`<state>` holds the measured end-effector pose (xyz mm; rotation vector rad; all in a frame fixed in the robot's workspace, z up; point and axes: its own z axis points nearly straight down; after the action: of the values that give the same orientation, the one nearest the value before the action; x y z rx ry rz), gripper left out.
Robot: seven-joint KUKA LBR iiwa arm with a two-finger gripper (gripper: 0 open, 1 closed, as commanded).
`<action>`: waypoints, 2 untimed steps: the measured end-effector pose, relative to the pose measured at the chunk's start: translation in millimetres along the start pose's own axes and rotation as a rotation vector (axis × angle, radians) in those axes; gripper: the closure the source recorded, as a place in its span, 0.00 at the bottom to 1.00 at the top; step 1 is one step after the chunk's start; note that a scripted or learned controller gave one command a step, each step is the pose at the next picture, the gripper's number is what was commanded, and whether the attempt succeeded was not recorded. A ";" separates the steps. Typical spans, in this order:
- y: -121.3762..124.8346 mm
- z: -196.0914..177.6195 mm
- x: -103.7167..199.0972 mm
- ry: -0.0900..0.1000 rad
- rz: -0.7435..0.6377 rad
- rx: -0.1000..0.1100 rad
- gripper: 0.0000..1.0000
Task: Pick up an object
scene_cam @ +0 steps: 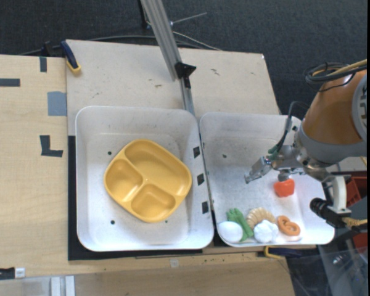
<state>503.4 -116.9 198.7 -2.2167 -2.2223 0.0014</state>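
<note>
Pincer state unclear, over right bin's bare middle, toys crowding its near edge

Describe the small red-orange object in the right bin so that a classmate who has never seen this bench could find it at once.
Start at the right bin, the one the grey and orange arm reaches over. Just below the arm's wrist sits a small red-orange block, standing alone on the bin floor. Its neighbours, a green piece, white lumps and an orange ring, huddle along the near wall; it alone is solid red-orange and apart.
</note>
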 end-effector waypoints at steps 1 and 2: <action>0.0 0.0 -0.2 0.000 0.001 0.000 0.00; -1.4 64.6 1.0 0.000 0.002 0.006 0.00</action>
<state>501.8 -115.8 134.1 -2.2156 -2.2174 0.0081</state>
